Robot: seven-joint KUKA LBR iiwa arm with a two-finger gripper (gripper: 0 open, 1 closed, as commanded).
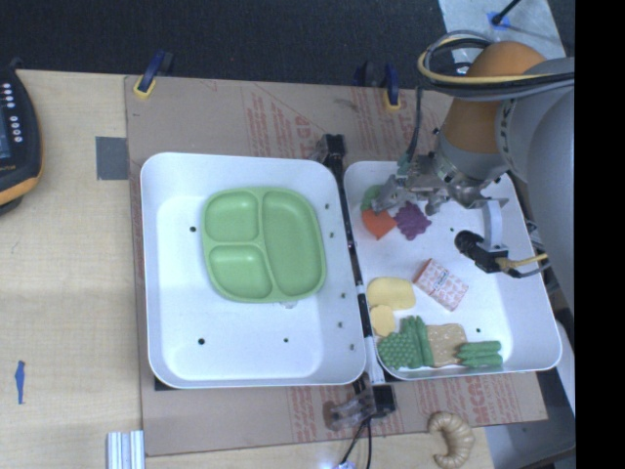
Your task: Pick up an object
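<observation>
**Pick Attempt: Gripper Low at Far-Left Corner of Right Bin**

Camera view: The gripper [415, 186] is low over the far-left corner of the right bin [527, 335], directly above a cluster of three objects: a green piece [372, 199], an orange piece [379, 224] and a purple piece [413, 223]. Whether the pincer is spread or pressed together cannot be told; the wrist hides it. No object is seen between its tips, so no grasp is confirmed.

A yellow piece [390, 291] lies at the bin's left edge, a pink packet [441, 283] near the centre, and green vegetables [407, 342] at the near-left corner. The left bin [176, 350] carries a green divided plate [264, 244].

Status: approach appears complete; grasp and lift remain outstanding
</observation>
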